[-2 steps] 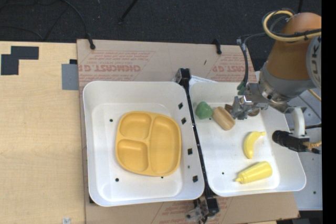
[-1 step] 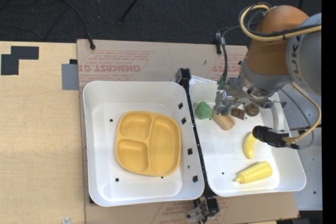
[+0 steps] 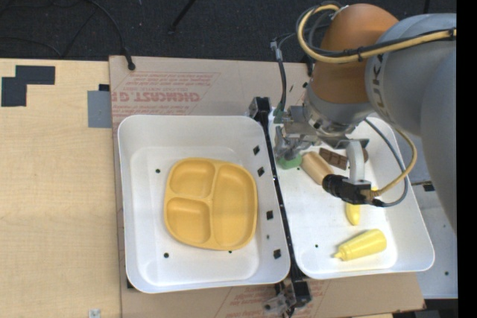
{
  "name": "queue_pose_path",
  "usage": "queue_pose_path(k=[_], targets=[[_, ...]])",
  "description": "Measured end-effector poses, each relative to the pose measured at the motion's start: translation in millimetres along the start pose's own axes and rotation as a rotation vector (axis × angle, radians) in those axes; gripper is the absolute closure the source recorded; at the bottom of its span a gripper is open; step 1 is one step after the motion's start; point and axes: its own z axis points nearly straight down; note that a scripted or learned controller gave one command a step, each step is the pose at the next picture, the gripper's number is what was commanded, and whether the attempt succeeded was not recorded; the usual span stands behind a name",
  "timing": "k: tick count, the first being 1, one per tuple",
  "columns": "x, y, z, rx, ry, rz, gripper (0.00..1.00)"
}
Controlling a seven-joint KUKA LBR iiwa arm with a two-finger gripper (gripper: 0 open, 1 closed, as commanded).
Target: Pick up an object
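The arm (image 3: 421, 78) is built of broad, smooth, light-grey shells, rounded like thick pipe sections, and one of them carries part of a dark letter on its side. Above the wrist sits a glossy orange band (image 3: 356, 37), domed and rounded, with a yellow hose (image 3: 322, 48) looped over it alongside thinner black cables. Below the band the wrist narrows to a grey metal block with small fittings, from which a black cable (image 3: 399, 175) curves away and a black cylindrical part with an orange mark (image 3: 350, 188) sticks out.
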Motion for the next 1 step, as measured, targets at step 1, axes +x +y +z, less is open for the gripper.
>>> queue_pose_path(k=[1], targets=[[52.4,19.6,7.8,0.000,0.000,-0.001,1.00]])
